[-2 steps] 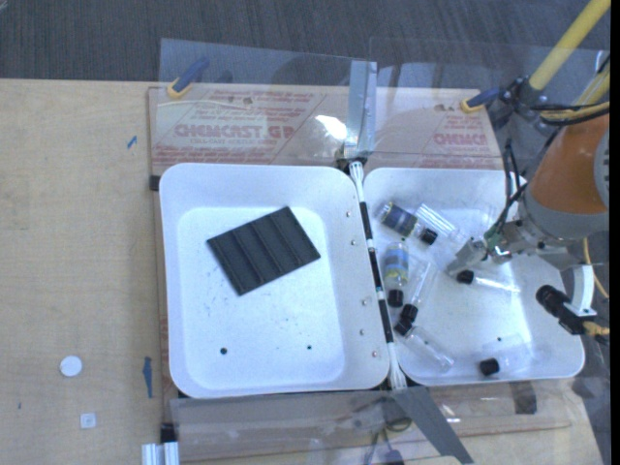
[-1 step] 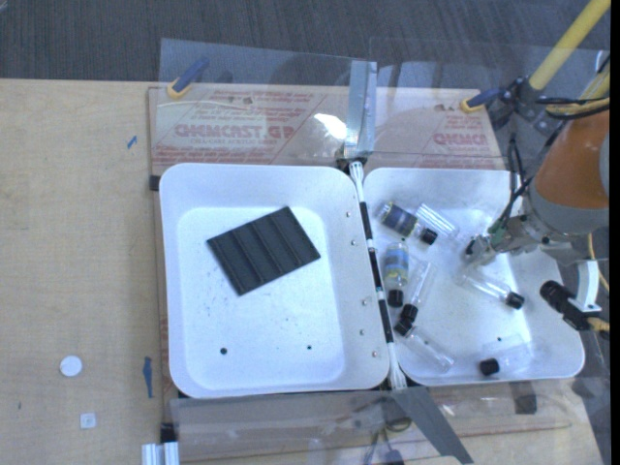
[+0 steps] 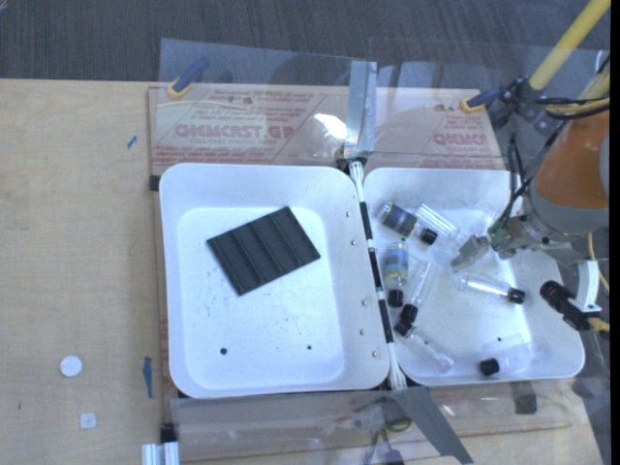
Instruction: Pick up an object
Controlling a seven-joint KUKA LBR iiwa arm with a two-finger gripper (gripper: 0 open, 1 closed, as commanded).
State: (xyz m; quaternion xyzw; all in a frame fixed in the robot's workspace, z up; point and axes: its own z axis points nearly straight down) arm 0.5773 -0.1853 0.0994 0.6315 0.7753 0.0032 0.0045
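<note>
Pincer (image 3: 475, 251), its state impossible to tell, hangs low over the right shallow white plastic bin (image 3: 552, 361) among clear black-capped plastic vials (image 3: 489, 286), while a ribbed dark grey rectangular slab (image 3: 263, 249) lies in the left white bin (image 3: 184, 260).

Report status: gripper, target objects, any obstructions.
Gripper low over right bin, among clear vials; nothing seen held. Nearest vial just below it. Left bin holds dark ribbed pad. Vials crowded, caps scattered.
</note>
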